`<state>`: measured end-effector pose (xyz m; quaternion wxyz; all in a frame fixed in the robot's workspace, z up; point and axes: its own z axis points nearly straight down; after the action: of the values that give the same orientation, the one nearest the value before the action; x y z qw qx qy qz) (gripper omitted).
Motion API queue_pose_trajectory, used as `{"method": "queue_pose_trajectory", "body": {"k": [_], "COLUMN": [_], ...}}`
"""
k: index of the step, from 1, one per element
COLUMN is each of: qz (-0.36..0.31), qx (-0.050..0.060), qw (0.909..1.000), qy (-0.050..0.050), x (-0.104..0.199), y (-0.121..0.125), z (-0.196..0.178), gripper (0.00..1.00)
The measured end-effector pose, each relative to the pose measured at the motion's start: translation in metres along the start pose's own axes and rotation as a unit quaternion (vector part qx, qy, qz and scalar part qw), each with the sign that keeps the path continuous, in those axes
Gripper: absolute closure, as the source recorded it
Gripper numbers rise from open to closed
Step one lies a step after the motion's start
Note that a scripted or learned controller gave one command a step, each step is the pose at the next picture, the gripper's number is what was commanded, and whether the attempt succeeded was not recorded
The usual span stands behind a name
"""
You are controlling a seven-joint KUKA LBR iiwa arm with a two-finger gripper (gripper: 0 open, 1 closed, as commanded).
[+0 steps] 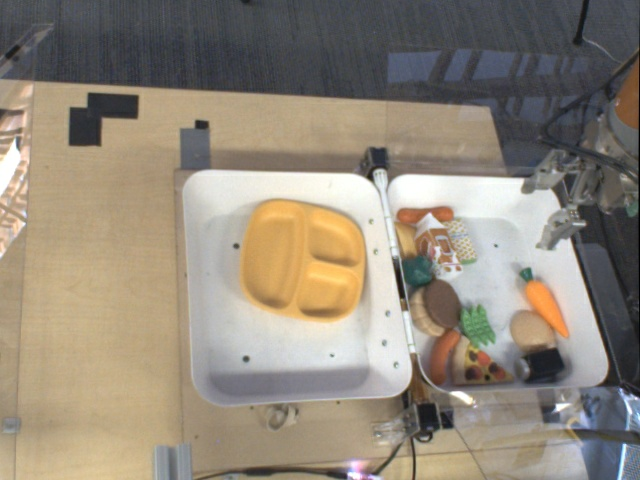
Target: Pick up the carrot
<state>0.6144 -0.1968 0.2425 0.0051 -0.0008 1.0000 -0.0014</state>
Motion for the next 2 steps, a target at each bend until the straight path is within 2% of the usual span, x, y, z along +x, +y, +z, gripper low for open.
{"method": "queue_pose_trajectory", "body": {"k": [1,2], "qz": [-0.099,-0.206], "qx": [-0.003,0.0], "qw": [0.9951,0.9786], "qy": [0.004,-0.003], "x": [0.022,0.074], "y": [-0.008,-0.008], "z": [0.134,0.152], "gripper": [0.0,0.0]}}
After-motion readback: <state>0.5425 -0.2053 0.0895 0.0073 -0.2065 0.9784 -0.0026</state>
